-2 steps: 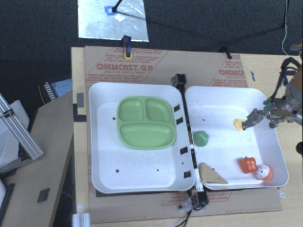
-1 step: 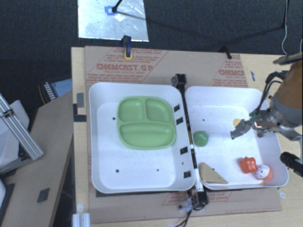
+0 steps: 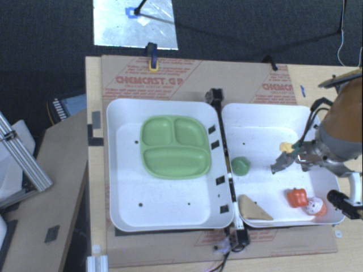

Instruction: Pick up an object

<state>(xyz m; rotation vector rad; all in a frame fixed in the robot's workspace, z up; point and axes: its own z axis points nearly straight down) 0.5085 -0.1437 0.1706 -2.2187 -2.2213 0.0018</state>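
Green ball (image 3: 240, 165) left of claw (image 3: 282, 165)

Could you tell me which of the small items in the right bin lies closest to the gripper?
The yellow piece, which sits right beside the gripper near its upper side. The green ball, tan wedge and orange toy all lie farther off.

One fixed camera looks down aslant on both white bins (image 3: 170, 222), not close.

- divided plate (image 3: 174, 147) lies in the left bin (image 3: 122, 203)
- in the right bin (image 3: 266, 115): ball (image 3: 240, 165) at nine o'clock, wedge (image 3: 253, 208) at seven, two toys (image 3: 304, 201) at five
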